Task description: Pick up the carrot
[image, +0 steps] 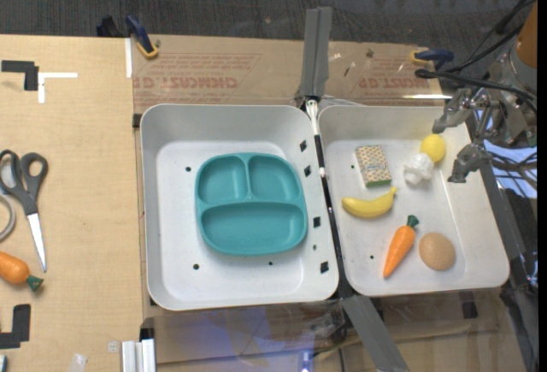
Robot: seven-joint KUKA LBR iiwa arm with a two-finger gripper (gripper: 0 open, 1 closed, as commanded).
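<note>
An orange carrot (398, 247) with a green top lies in the right bin (487, 216), near its front, pointing toward the front edge. My gripper (457, 144) hovers above the bin's far right side, well behind and to the right of the carrot. Its two metal fingers stand apart, open, with nothing between them. A second carrot (13, 268) lies on the wooden bench at the far left, outside the bins.
Around the carrot in the right bin are a banana (369, 204), a tan egg-shaped object (437, 251), a lemon (433, 148), a small white object (417, 169) and a patterned block (373, 165). The left bin (162, 191) holds a teal divided plate (251, 203). Scissors (26, 191) lie on the bench.
</note>
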